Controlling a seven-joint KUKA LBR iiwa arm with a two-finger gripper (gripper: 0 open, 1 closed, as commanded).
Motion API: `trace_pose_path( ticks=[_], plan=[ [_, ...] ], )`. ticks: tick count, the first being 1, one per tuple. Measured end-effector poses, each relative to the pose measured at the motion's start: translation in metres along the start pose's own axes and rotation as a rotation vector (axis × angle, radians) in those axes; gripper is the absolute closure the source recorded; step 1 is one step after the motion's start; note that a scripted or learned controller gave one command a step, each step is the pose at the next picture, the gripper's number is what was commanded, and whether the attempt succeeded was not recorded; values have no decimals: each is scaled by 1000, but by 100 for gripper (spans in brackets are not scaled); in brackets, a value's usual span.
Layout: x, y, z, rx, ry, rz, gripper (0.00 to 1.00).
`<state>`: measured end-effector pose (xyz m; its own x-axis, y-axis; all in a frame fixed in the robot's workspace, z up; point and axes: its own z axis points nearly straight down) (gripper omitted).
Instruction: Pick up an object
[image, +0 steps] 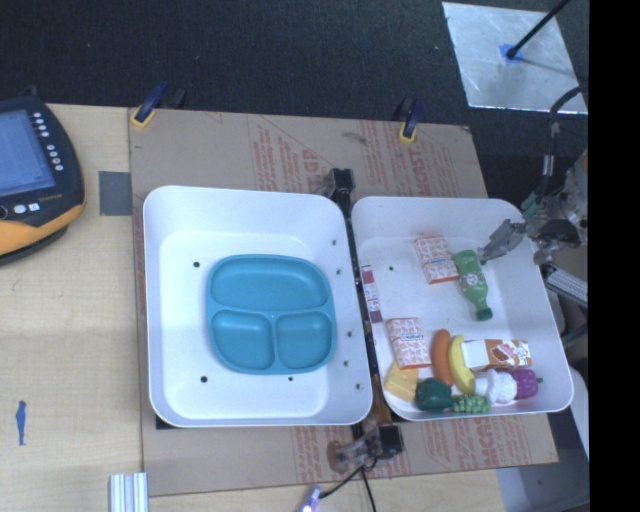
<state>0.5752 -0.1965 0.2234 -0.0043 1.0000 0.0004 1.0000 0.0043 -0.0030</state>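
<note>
The right white bin (385, 225) holds several toy foods. A green bottle (472, 283) lies near its middle right, with a red-and-white packet (433, 258) just left of it. A second packet (406, 342) lies lower down. Along the front wall lie an orange sausage (441, 350), a banana (460, 363), a small carton (505, 353), purple grapes (525, 382), a green vegetable (433, 394) and a yellow cheese wedge (400, 384). My gripper (520, 236) hovers at the bin's right rim, just up and right of the green bottle, with nothing seen in it.
The left white bin (165, 215) holds a blue divided plate (270, 312). A teach pendant (30, 165) lies at the far left of the bench. Clamps (408, 118) hold the cardboard sheet under the bins.
</note>
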Motion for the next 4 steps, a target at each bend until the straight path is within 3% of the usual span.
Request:
trace_pose_path(
  ticks=[1, 2, 3, 4],
  plan=[
    [-16, 83, 126, -7, -3, -1, 0],
    [-15, 28, 127, -9, -3, 0, 0],
    [-17, 52, 127, -7, -2, 1, 0],
    [-16, 19, 127, -10, -3, 0, 0]
  ],
)
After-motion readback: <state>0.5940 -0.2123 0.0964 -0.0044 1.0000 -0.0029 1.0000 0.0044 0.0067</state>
